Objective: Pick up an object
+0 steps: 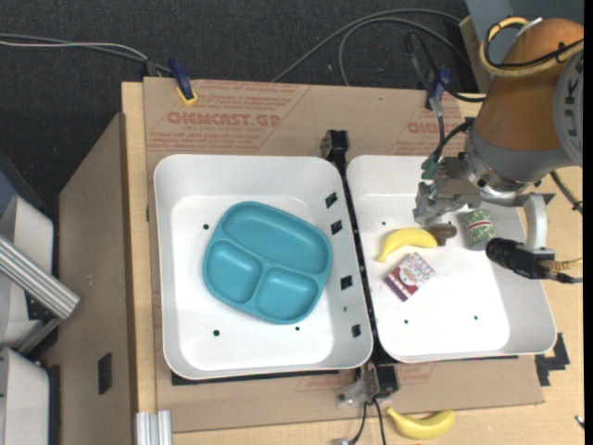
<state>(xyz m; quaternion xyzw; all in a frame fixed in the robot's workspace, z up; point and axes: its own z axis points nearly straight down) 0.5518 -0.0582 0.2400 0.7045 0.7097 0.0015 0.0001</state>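
A yellow banana [405, 242] lies in the right bin [519, 327], near its left side. Just below it rests a small red and white packet [410, 274]. A small green and white can [478, 228] sits to the right, partly under the wrist. My gripper [435, 213] hangs low over the right bin, just above and right of the banana's upper end. A small brown thing [446, 234] shows right under it, next to the banana. The wrist hides the fingers.
The left bin [181, 332] holds a teal divided plate [267, 260]. A black divider [350, 248] runs between the bins. Another banana [424, 422] lies off the bench's front edge. Cables trail at the back.
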